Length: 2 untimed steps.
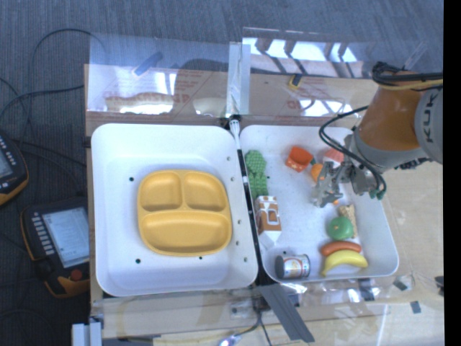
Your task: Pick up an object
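Note:
My gripper (328, 195) hangs low over the middle of the right bin (302, 244), its metal fingers pointing down with nothing visible between them. Around it lie an orange block (299, 157) to the upper left, a small orange piece (317, 170), a green round fruit (341, 227) just below, a red sausage (341, 248) and a yellow banana (344, 262). A green knobbly toy (255, 167), a brown-and-white carton (268, 215) and a metal can (294, 267) lie along the bin's left side and front.
The left bin (115, 157) holds a yellow sectioned plate (185, 212). A clear wall stands behind both bins. The arm's orange band (392, 117) reaches in over the right bin's far right corner. A cracker-like piece (348, 211) lies beside the green fruit.

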Tool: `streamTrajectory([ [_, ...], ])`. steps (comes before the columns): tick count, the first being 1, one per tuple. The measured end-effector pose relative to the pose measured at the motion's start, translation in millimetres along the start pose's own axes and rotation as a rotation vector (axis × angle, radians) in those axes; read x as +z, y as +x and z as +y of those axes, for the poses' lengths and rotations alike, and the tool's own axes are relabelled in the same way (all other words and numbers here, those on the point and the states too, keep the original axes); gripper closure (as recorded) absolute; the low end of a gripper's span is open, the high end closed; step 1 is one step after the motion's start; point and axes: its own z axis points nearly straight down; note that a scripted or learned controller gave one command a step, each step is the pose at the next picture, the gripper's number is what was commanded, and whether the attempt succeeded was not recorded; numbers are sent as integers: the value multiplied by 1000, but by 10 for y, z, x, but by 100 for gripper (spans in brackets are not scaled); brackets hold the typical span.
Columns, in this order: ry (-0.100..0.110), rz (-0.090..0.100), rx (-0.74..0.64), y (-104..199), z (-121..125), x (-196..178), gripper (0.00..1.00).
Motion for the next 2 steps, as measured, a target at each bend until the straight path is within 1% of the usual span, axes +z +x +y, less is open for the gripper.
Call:
streamTrajectory([
  [1, 0, 0, 0, 0, 5, 1, 0],
  [2, -4, 4, 33, 96, 119, 109, 0],
])
